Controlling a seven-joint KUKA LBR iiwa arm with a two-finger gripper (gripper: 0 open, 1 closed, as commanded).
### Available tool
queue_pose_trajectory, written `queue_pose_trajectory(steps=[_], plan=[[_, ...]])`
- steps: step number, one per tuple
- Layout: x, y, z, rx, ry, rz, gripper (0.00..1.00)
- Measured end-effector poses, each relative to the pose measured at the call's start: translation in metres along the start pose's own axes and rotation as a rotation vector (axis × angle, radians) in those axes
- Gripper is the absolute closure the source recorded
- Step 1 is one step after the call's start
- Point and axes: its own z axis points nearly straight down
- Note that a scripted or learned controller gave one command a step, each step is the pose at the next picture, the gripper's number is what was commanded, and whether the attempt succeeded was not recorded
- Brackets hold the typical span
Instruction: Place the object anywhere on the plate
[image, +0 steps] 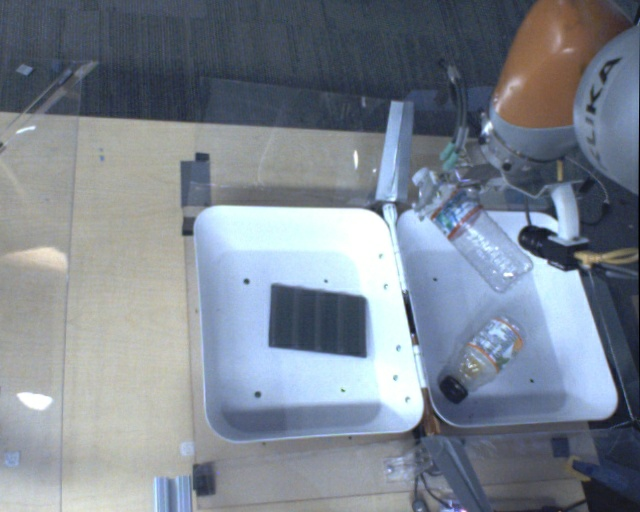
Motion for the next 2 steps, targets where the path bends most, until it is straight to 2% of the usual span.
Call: queue_pose_trajectory(steps=[1, 2], plan=[[0.0, 0.0, 0.0, 0.0, 0.0, 0.0, 0.0], [-0.011, -0.036, 0.094, 0.02, 0.001, -0.002, 0.0]])
